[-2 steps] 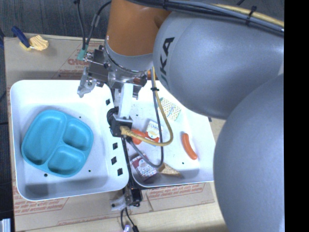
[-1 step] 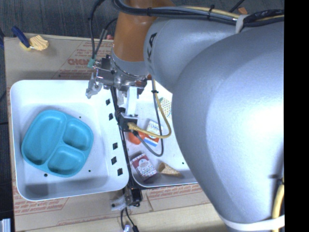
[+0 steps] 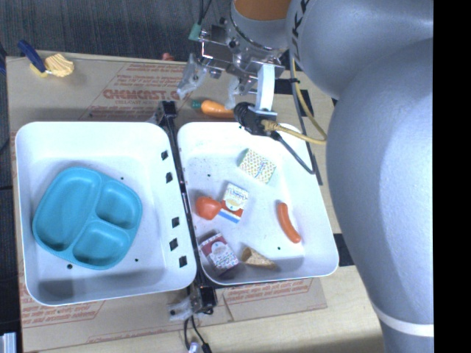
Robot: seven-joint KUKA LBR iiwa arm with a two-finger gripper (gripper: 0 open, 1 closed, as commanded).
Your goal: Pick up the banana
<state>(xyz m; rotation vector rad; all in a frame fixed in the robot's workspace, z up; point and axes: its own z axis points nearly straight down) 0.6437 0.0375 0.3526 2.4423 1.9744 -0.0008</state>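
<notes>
Hovering beyond the right bin (image 3: 316, 256), the gripper (image 3: 210, 87) hangs spread and unladen; I spot no banana, so picking remains.

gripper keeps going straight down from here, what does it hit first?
Probably the carrot on the cardboard, just behind the right bin. The gripper hangs over it, though height is unclear.

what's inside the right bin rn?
The right bin holds a checkered packet, small carton, orange-red toy, hot dog, dark red box and a tan wedge. No banana is visible; the arm covers the bin's right edge.
</notes>
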